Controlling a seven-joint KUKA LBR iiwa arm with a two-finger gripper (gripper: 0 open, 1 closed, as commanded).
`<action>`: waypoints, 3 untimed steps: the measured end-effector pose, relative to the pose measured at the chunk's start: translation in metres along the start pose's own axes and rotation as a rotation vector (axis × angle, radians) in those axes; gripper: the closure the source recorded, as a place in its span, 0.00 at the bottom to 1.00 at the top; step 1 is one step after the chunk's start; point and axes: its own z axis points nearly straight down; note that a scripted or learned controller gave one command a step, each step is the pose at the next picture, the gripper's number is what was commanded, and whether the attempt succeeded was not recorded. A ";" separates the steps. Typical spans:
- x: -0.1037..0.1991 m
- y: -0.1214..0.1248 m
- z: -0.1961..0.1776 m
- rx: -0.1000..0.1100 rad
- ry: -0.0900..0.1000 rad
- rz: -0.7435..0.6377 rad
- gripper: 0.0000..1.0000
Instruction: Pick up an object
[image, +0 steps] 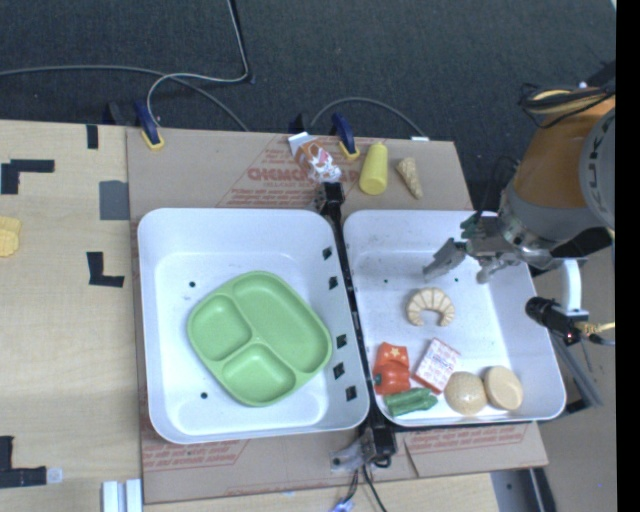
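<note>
Red "CHEMO…" print, seemingly cut off, marks the cardboard (262, 172); the pincer (466, 265) hangs spread wide, holding nothing.

Divided plate (259, 338) centred in left bin (160, 250); right bin (385, 235) at 3 o'clock: croissant (431, 306) centre, two rolls (484, 390) at 5.
</note>
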 end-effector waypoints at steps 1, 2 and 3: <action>-0.006 0.013 0.106 -0.004 -0.001 0.000 0.00; -0.006 0.014 0.096 -0.005 -0.003 0.000 1.00; -0.006 0.013 0.096 -0.004 -0.003 0.000 0.00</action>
